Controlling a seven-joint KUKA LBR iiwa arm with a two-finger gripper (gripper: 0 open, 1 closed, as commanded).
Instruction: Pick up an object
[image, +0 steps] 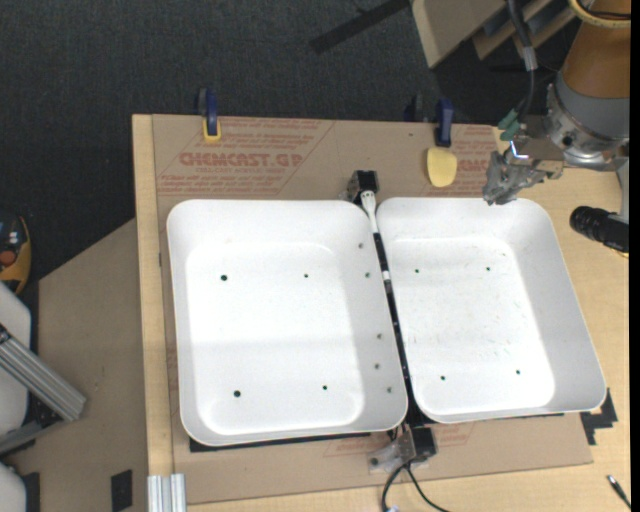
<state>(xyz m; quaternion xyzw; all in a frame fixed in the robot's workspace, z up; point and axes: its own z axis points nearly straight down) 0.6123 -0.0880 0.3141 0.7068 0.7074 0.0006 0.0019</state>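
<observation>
Yellow object (441, 166) lies on tabletop (300, 160) just past right bin (560, 300) rim, 11 o'clock corner. Looks small, light, maybe soft; pinch across its narrow width. Gripper (503, 187) at 3 o'clock of it, state: cannot tell.

Two shallow white plastic bins (200, 330) side by side on brown cardboard sheet (260, 155); two blue clamps (209, 103) along cardboard's far edge; pale yellow tag (441, 166) beneath right clamp.
</observation>
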